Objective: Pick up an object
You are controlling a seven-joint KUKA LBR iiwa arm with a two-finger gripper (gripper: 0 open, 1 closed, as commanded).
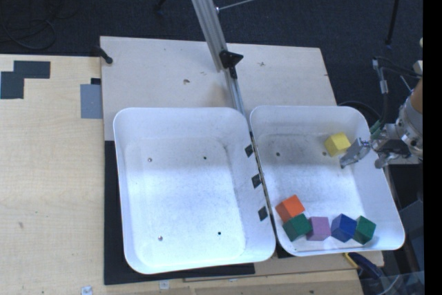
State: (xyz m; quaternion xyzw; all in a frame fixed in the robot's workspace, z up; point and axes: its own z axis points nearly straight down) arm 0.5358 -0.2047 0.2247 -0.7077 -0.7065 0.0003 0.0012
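approach step: gripper at the right bin's 3 o'clock rim, fingers spread, holding nothing. yellow cube sits just beside it at 9 o'clock. next, i'd judge: shift over cube, descend, close.

The arm is cut off at the right edge, beside the right bin; only its wrist is seen.

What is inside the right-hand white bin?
Right bin: yellow block, orange block, two green blocks, purple block, blue block. Nothing looks covered.
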